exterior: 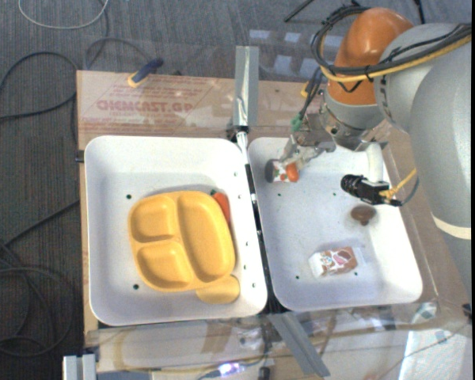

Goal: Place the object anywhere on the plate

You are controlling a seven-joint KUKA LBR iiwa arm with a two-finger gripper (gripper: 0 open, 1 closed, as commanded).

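Yellow plate (182, 240) hides most of an orange object (222, 205).

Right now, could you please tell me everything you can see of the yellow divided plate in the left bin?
The yellow plate looks like glossy moulded plastic, a rounded rectangle with three compartments: two small ones on the left and one long one on the right. It lies flat, slightly turned, on the floor of the left bin. An orange object peeks out along its upper right edge, and a yellow piece sits against its lower right corner. Nothing visible lies in its compartments.
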